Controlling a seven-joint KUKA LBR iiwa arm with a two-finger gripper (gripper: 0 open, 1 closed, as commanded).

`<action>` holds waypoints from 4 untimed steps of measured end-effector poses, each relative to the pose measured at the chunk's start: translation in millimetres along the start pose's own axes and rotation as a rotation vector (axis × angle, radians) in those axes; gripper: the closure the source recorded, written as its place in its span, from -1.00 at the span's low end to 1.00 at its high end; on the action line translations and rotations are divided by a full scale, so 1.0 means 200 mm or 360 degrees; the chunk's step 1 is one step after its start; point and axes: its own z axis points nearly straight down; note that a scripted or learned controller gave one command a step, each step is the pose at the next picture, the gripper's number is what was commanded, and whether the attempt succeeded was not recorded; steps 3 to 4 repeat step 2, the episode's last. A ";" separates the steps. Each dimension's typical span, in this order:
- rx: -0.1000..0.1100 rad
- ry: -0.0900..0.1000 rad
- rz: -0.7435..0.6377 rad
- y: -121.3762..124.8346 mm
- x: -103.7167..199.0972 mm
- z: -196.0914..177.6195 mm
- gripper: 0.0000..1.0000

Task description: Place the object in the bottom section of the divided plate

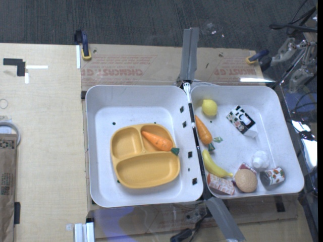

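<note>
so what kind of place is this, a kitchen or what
Probably a robotics lab bench rather than a kitchen. Two shallow white bins sit side by side on a wooden bench, a yellow divided plate and toy food such as a carrot and banana lie in them, and cables run at the right edge.

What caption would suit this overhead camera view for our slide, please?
A yellow divided plate in the left bin holds a carrot in its upper-right section; toy food fills the right bin.

We look down from one fixed camera above the table (40,150), tilted slightly so the far edge lies at the frame's top. Both bins sit centre and lower right, left bin (101,105) and right bin (282,115), at middling distance.
</note>
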 end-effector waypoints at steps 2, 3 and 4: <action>0.0002 -0.0002 0.0357 -0.07 0.01 -0.50 -1.00; 0.0002 -0.0002 0.0357 -0.07 0.01 -0.50 -1.00; 0.0002 -0.0002 0.0357 -0.07 0.01 -0.50 -1.00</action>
